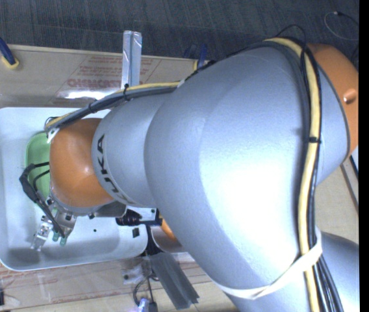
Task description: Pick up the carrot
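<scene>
light: bright, even | glare: arm (236, 161) shell sheen | focus: near arm soft

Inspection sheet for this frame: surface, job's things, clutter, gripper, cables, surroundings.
Surface: left white bin with a bare floor at its near left; the arm covers most of the bench.
Job's things: an orange sliver under the arm at the bin's near right may be the carrot; too hidden to confirm.
Clutter: green object at the bin's left, half under the wrist.
Gripper: gripper low over the bin's near-left floor; nothing seen at its tip.
Cables: black cable looped at the wrist; yellow-black hose along the arm.
Surroundings: cardboard sheet behind the bin, blue clamp, dark floor.
</scene>
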You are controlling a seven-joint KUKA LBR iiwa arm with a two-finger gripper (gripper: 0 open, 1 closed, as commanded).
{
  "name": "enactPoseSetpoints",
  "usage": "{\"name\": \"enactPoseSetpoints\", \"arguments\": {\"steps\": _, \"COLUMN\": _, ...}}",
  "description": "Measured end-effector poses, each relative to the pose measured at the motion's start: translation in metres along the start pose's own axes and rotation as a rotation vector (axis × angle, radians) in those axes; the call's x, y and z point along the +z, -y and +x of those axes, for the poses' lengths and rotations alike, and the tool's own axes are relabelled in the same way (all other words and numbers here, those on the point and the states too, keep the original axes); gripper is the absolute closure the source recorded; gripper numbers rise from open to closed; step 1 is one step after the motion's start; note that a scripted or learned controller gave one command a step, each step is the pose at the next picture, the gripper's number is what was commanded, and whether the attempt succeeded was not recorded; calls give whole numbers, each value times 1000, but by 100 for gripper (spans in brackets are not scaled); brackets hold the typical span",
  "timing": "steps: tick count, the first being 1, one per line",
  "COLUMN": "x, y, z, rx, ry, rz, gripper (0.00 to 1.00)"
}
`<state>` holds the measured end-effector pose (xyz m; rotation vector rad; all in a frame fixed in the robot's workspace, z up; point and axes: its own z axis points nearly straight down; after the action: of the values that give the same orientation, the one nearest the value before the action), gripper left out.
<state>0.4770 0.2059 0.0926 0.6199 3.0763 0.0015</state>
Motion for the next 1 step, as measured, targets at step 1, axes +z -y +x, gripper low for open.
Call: {"name": "enactPoseSetpoints", "arguments": {"steps": 1, "x": 1, "y": -26, "z": -33, "rx": 364, "ry": -3, "rz": 3, "gripper": 0}}
